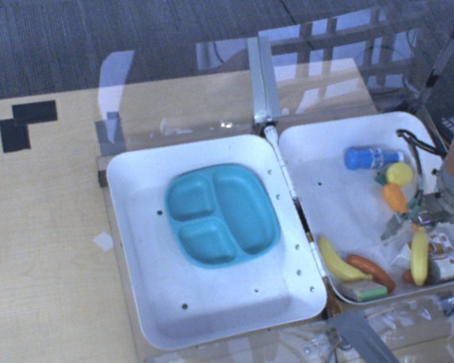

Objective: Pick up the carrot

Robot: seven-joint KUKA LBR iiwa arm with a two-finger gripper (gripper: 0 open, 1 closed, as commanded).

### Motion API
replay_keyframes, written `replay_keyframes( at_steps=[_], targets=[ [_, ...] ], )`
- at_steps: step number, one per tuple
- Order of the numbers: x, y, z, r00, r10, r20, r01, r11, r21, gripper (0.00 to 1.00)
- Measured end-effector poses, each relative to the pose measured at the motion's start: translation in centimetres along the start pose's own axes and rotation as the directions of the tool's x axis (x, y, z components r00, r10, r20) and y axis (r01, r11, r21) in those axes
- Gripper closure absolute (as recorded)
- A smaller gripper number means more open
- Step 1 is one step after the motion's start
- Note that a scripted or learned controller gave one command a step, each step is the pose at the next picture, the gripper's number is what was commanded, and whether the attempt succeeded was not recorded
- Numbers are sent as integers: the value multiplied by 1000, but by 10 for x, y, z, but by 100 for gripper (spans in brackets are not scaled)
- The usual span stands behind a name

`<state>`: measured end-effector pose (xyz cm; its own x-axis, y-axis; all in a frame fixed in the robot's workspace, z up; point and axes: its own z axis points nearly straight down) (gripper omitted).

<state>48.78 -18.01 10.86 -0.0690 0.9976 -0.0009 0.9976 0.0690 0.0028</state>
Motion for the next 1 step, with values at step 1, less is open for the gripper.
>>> replay_keyframes(
  at_steps=[1],
  targets=[
    [-29, 57, 20, 997, -82, 3, 82, 997, -9, 0]
  ],
)
